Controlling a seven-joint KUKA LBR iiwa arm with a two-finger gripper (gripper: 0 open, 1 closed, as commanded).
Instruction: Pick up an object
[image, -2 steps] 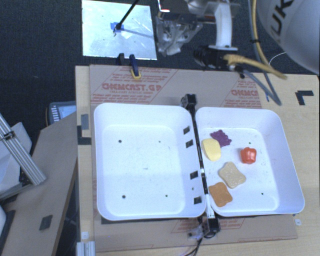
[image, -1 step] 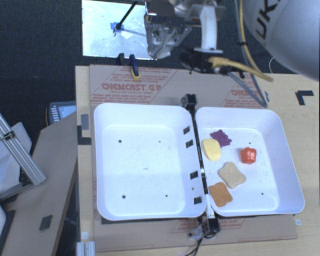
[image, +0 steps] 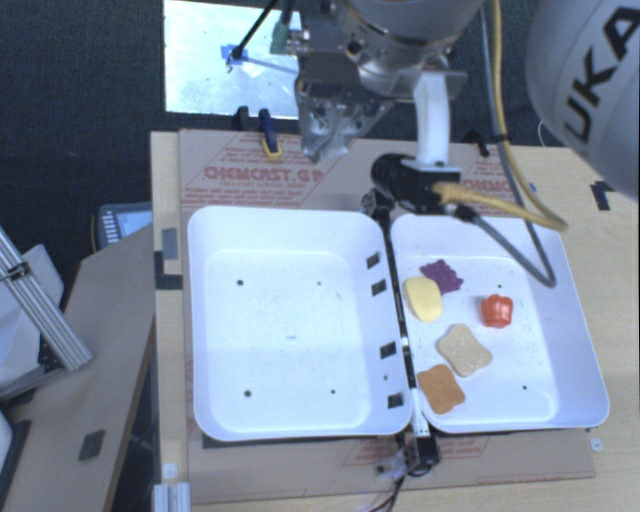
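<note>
Gripper (image: 322, 135) raised above the bench behind two white bins; whether its claw is clenched cannot be told
Right bin (image: 560, 290) holds five items: purple piece (image: 442, 274), yellow piece (image: 423, 298), red piece (image: 497, 310), tan slice (image: 464, 349), orange slice (image: 440, 388)

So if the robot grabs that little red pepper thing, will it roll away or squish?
The red pepper looks rounded and lumpy, so it might wobble or roll a little when nudged. It seems a small toy, probably light. Its shiny skin could slip between fingers.
</note>
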